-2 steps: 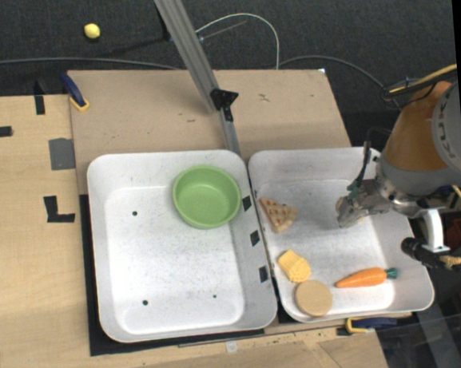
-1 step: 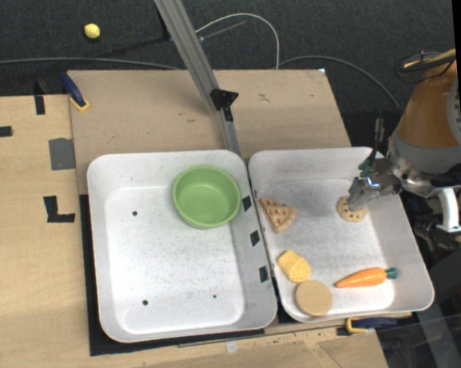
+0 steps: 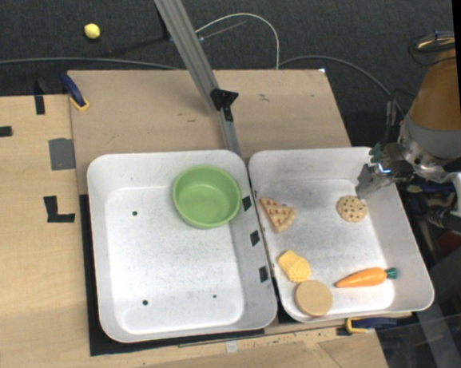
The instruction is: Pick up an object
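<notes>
**Gripper poised at the right bin's far edge, cookie just below it**

Where the fingers meet cannot be made out, so whether the jaws stand apart or together I cannot tell; nothing is visibly held between them. The gripper (image 3: 370, 180) sits low over the upper right part of the right bin (image 3: 317, 162), its dark tip pointing down and to the left. Just beside that tip, slightly lower and to the left, lies a round speckled cookie (image 3: 350, 209) on the bin floor; whether the tip touches it is unclear. Behind the gripper the arm (image 3: 437, 117) rises off to the right, its orange band showing above the grey wrist.

Farther left in the same bin, near the divider, rests a waffle-patterned wedge (image 3: 277, 213). Below it lie a yellow ridged piece (image 3: 295, 266) and, touching or nearly touching it, a tan round disc (image 3: 313, 298) at the near rim. A toy carrot (image 3: 365, 278) with a green stub lies on its side near the lower right corner, well apart from the cookie.

The left bin (image 3: 124, 252) holds a green bowl (image 3: 207, 196), upright, in its upper right area close to the divider. A grey metal bar (image 3: 191, 50) slants down from the top to the bins' shared edge. A small yellow ball (image 3: 92, 30) lies on the dark floor beyond the bench.
</notes>
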